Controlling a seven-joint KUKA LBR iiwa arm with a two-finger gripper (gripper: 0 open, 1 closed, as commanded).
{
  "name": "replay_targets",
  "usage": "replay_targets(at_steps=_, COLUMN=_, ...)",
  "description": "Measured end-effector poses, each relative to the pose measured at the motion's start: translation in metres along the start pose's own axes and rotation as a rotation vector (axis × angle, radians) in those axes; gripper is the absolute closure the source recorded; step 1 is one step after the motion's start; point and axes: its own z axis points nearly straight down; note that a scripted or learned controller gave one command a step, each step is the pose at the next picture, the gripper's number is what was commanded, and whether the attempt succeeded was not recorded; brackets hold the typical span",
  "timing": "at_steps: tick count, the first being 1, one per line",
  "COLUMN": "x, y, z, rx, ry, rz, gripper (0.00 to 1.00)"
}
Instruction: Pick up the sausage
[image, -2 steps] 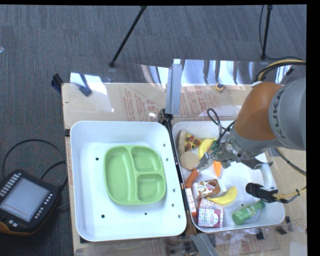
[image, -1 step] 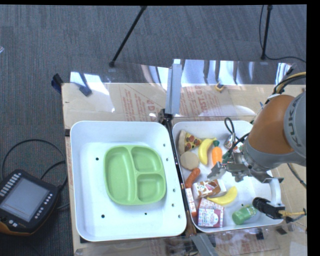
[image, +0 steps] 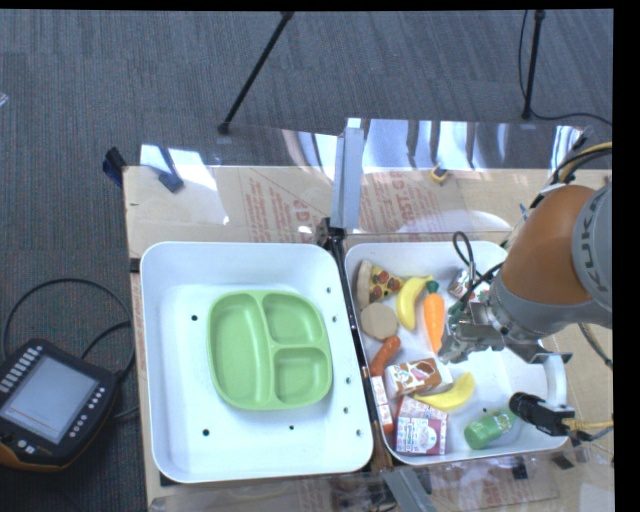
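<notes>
The gripper (image: 458, 342) hovers right of the carrot (image: 433, 320); whether it's open, I can't tell. The sausage (image: 385, 354), left of the carrot, wants a descent clear of neighbours.

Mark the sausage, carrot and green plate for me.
sausage (image: 385, 354): camera view, middle of its length.
carrot (image: 433, 320): camera view, middle of the orange body.
green plate (image: 236, 345): camera view, floor of the large left compartment.

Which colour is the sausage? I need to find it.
Orange-red, seen in the camera view: the sausage lies beside the carrot.
</notes>
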Motion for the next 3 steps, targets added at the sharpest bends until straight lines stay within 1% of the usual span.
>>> replay_targets(at_steps=1, x=0.005, y=0.035, z=-0.154, rx=-0.007, ry=-0.005, rz=-0.452, gripper=1.00)
replay_targets(at_steps=2, x=0.005, y=0.035, z=-0.154, rx=-0.007, ry=-0.005, rz=-0.453, gripper=0.00)
replay_targets(at_steps=3, x=0.048, y=-0.023, z=-0.035, rx=-0.001, ry=-0.003, rz=-0.462, gripper=0.00)
